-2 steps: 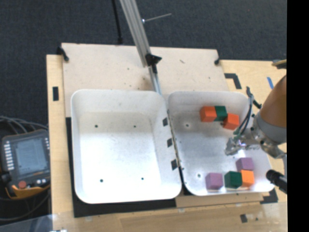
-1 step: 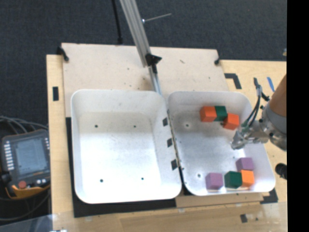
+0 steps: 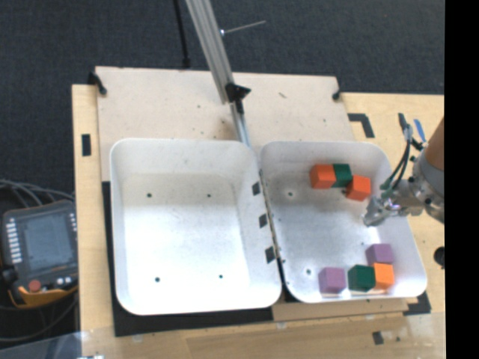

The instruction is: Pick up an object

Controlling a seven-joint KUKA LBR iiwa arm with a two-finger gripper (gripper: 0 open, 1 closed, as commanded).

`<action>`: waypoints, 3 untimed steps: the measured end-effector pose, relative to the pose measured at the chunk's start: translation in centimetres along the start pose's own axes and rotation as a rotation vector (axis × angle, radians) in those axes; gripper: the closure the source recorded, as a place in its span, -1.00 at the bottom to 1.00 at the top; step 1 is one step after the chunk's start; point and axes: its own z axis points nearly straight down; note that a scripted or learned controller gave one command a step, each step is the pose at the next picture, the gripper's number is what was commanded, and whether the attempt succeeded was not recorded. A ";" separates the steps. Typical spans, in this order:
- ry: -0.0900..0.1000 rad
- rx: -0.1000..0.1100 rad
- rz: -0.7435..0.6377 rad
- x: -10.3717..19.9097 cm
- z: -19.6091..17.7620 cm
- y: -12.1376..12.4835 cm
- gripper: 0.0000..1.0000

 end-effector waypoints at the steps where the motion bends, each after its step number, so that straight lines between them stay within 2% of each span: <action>1: 0.001 0.003 -0.001 4.5 -0.1 -0.1 1.00; 3: 0.003 0.004 -0.004 16.5 -1.0 2.2 1.00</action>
